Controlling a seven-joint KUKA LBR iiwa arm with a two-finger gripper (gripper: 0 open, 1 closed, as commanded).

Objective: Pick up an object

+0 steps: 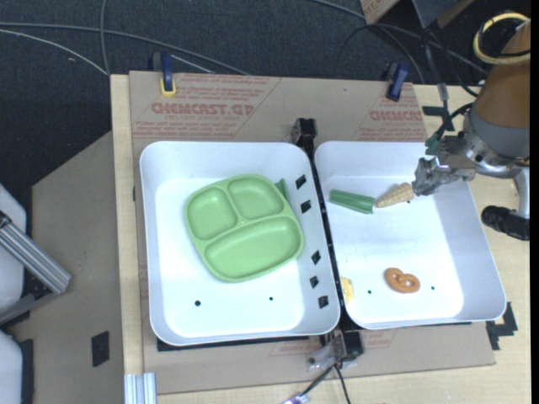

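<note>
A: One thing sits right at the gripper [424, 180]: a tan, cone-shaped piece [394, 196] whose wide end touches the fingertips. Whether it is actually pinched between them cannot be told; the fingers are too small and blurred here.

B: How would the cone handle?

A: It looks like a small toy ice-cream cone, so probably light, stiff and a little slick, with a taper that could squirt out of a squeeze. The thicker end nearest the gripper seems the safer place to take it.

B: And beyond the cone?

A: Just past its narrow tip lies a green stick-like piece [351, 201], nearly touching it, end to end. Both rest in the right bin [472, 251]. Farther from the gripper, toward the near wall of that bin, is an orange pretzel-shaped toy [402, 281], and a small yellow bit [346, 289] sits by the divider.

B: The other bin?

A: The left bin [168, 251], farthest from the gripper, carries a pale green divided plate [244, 227] with three compartments, well apart from the cone. Both bins stand on the cardboard-covered surface [126, 225].
</note>
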